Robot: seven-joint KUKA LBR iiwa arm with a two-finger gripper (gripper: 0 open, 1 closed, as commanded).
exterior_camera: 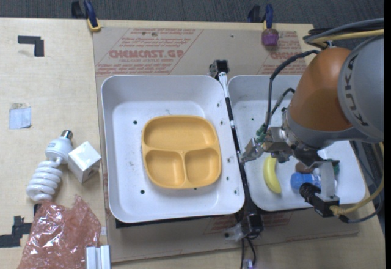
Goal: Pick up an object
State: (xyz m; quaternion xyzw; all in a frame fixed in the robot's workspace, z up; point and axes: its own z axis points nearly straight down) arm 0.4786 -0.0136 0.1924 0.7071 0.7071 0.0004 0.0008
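Note:
My gripper (pixel 264 148) hangs low over the left part of the right bin (pixel 247 106), under the grey arm with its orange band (pixel 321 93). A yellow banana (pixel 272 175) lies just below and to the right of it on the bin floor. A blue object (pixel 303 183) sits to the banana's right, with an orange piece (pixel 300 168) above it, both partly hidden by the wrist. In the left bin (pixel 119 139) lies a yellow divided plate (pixel 181 151). I see nothing held in the gripper.
Off the bins to the left lie a white spiral light bulb (pixel 49 170), a white cube (pixel 84 161) and a crumpled pinkish bag (pixel 58 234). A purple knob (pixel 270 36) and clamps sit at the board's far edge. Cables trail at the right.

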